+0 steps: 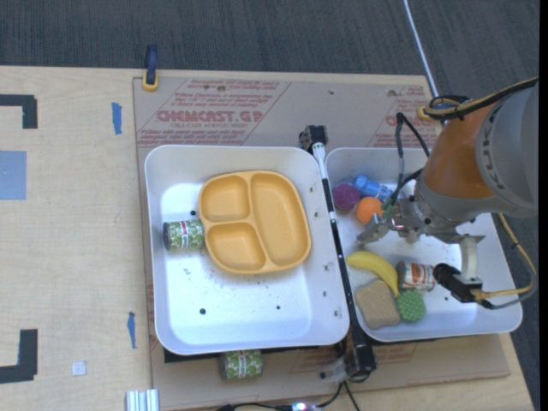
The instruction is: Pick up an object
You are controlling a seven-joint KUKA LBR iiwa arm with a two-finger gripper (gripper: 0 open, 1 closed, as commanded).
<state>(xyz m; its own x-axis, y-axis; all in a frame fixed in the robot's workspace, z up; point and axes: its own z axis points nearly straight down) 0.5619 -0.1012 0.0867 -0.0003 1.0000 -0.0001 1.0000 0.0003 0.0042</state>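
The tool (pixel 387 223) hangs low in the right white bin (pixel 505 315), just beside a small orange ball (pixel 369 208); whether it is apart or together I cannot tell. Below it lie a yellow banana (pixel 375 268) and a small labelled can (pixel 418 276). The brown board (pixel 214 114) behind the bins reads "CHEMCAST GP" in red.

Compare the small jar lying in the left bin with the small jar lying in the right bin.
The green-labelled small jar lies in the left white bin against the yellow divided plate; the red-and-white-labelled small jar lies in the right white bin beside the yellow banana. The green one lies away from the arm; the red one sits near the gripper. Both lie on their sides.
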